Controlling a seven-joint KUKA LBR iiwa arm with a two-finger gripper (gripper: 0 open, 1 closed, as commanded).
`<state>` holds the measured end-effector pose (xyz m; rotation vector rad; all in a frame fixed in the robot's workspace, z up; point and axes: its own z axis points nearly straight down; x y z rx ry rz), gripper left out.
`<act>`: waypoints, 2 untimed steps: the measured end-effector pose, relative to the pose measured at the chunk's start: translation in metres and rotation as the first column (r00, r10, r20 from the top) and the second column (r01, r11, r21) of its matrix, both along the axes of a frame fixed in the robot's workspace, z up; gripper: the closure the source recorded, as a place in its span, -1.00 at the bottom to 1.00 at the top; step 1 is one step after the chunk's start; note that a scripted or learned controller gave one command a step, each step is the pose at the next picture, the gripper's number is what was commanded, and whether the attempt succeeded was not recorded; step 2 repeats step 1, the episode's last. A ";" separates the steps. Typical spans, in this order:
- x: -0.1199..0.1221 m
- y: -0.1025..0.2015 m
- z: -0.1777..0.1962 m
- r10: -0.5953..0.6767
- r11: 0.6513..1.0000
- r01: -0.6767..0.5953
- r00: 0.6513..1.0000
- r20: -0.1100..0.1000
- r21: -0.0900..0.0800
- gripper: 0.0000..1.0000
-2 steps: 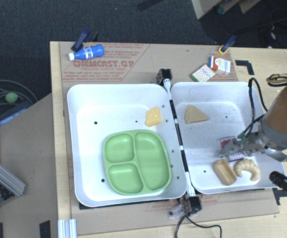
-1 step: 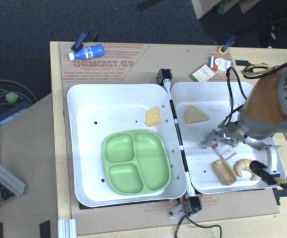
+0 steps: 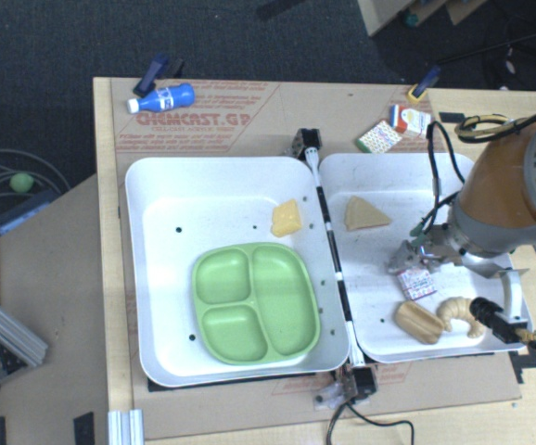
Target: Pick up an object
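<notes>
In the right bin (image 3: pixel 379 179) lie a tan wedge (image 3: pixel 366 214), a small printed packet (image 3: pixel 418 285), a brown bread roll (image 3: pixel 418 322) and a pale croissant-like piece (image 3: pixel 458 313). My gripper (image 3: pixel 414 251) reaches in from the right and is low over the bin, just above the packet and right of the wedge. The grey wrist and orange band (image 3: pixel 500 184) cover the bin's right side. In the left bin (image 3: pixel 157 202) rest a green divided plate (image 3: pixel 253 301) and a yellow chunk (image 3: pixel 287 218).
A blue and white bottle (image 3: pixel 160 98) lies on the bench behind the left bin. Small cards and a packet (image 3: pixel 393 130) sit behind the right bin. Black cables (image 3: pixel 444 151) loop near the arm. A black clip (image 3: pixel 307 142) joins the bins at the back.
</notes>
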<state>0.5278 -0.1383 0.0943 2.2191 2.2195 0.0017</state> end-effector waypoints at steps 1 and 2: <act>0.003 0.069 0.091 0.002 1.000 -0.002 1.000 -0.001 0.002 1.00; 0.003 0.069 0.091 0.002 1.000 -0.002 1.000 -0.001 0.002 1.00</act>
